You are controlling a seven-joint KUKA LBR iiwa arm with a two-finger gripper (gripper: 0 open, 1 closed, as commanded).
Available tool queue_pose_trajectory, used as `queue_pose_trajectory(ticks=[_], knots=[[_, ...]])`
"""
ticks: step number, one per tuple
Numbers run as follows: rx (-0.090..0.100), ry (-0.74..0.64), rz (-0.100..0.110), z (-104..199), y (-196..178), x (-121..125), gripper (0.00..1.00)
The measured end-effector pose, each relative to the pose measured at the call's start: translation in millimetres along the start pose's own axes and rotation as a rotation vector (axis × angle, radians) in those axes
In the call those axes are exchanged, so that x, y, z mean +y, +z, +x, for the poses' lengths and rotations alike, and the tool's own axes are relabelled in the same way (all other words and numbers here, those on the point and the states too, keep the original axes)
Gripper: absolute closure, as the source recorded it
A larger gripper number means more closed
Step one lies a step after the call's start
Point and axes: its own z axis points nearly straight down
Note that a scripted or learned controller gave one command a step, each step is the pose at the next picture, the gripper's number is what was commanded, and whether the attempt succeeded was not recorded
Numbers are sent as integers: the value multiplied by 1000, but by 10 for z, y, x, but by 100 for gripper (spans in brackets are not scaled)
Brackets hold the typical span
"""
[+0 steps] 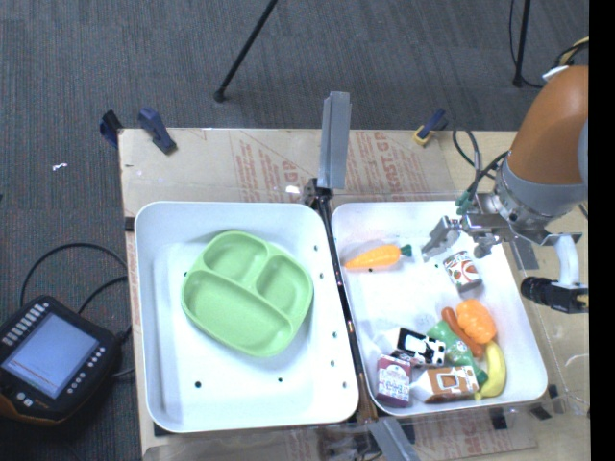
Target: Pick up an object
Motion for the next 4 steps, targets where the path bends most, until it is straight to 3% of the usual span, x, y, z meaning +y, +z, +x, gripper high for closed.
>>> queue_pose_trajectory(ticks=[1, 2, 3, 4], knots=[[0, -59, -2, -622, 802, 434, 0], [7, -27, -2, -703, 1370, 499, 0], [6, -30, 5, -711, 1313, 495, 100], [7, -30, 5, -706, 1314, 496, 0]])
